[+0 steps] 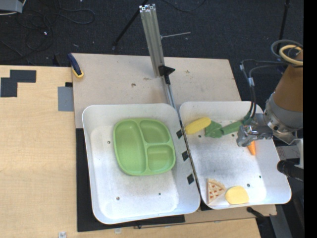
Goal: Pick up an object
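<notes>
My gripper (245, 137) hangs low over the right bin (267, 192), near its far right side. A green pod-shaped toy (221, 129) lies just left of the gripper, its right end reaching up to it. Whether it is gripped is unclear. An orange carrot piece (252, 148) lies right below the gripper. A yellow corn cob (197, 125) rests at the bin's far left, touching the green toy. A pizza slice (214, 190) and a round yellow piece (237, 195) lie at the bin's near edge.
A green divided plate (144, 146) sits in the left bin (99, 192). A metal post (153, 41) rises behind the bins, with a black divider running down between them. The arm's grey body (290, 103) enters from the right.
</notes>
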Available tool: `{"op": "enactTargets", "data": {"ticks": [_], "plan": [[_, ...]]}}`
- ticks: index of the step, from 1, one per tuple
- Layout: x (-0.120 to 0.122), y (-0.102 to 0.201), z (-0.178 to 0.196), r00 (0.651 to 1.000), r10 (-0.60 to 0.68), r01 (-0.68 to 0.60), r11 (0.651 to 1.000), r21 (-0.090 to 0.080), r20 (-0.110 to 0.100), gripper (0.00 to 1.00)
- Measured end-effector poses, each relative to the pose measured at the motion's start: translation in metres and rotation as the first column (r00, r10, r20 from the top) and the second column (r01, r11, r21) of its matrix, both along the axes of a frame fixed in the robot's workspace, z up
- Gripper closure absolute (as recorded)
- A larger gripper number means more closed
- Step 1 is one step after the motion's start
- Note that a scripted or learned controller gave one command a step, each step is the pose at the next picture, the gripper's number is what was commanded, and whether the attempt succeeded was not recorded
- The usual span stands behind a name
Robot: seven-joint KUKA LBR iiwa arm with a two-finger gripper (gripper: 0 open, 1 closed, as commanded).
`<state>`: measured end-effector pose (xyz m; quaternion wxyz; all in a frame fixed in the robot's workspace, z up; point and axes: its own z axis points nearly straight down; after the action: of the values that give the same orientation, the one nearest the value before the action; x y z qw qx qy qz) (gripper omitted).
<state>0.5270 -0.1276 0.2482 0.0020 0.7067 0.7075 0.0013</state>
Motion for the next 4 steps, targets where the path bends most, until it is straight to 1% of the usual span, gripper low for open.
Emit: {"op": "enactTargets", "data": {"ticks": [1,2,3,4], "plan": [[0.000,-0.001,0.008,1.000,0.000,0.000,1.000,0.001,-0.006,1.00],[-0.012,0.056,0.001,1.000,0.003,-0.003,1.000,0.004,-0.009,1.00],[-0.011,0.108,0.007,1.000,0.005,-0.005,1.000,0.003,-0.007,1.00],[-0.010,0.155,-0.008,1.000,0.004,-0.003,1.000,0.003,-0.011,1.00]]}}
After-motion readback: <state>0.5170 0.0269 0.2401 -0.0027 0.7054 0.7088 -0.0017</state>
